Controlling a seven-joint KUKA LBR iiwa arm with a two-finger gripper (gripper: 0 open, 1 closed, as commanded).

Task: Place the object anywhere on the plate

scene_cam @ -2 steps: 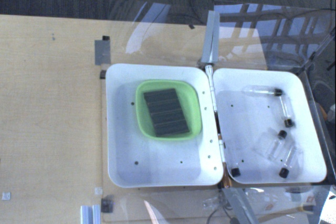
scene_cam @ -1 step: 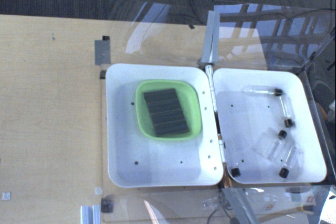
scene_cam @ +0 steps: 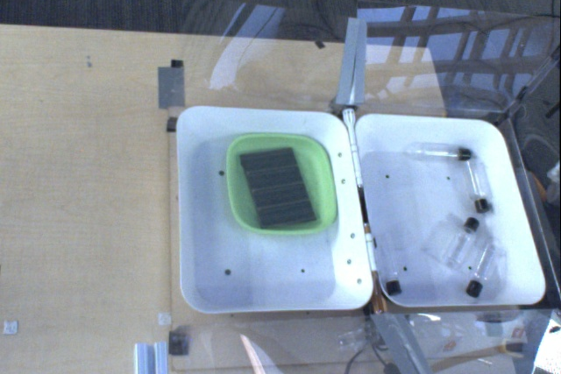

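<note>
A green square plate (scene_cam: 326,188) lies in the left bin (scene_cam: 263,276), toward its back. On the plate rests a dark grey ridged rectangular block (scene_cam: 278,186), lying flat and turned slightly. The right bin (scene_cam: 412,215) holds several clear plastic tubes with black caps, one near the back (scene_cam: 436,153), one along the right side (scene_cam: 478,184), and others near the front right (scene_cam: 469,254).
A small black cap (scene_cam: 392,285) lies at the right bin's front left corner. A grey metal bar (scene_cam: 352,70) runs back from the gap between the bins. A grey bracket (scene_cam: 172,85) sits on the wooden bench, left of the bins.
</note>
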